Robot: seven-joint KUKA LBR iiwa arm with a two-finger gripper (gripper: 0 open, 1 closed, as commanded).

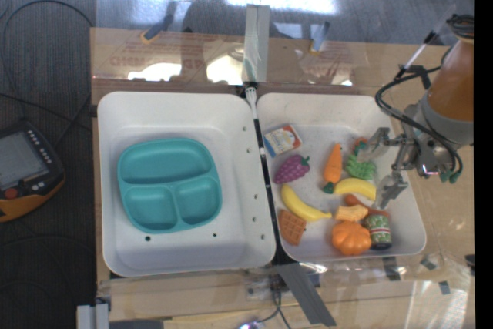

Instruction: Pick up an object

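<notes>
Hovering at the frame's right, the gripper (pixel 383 166) spreads its jaws wide and empty over the right bin (pixel 320 105). Just below lies a small banana (pixel 355 188), seemingly light, stiff, slick plastic, best pinched across its narrow middle.
</notes>
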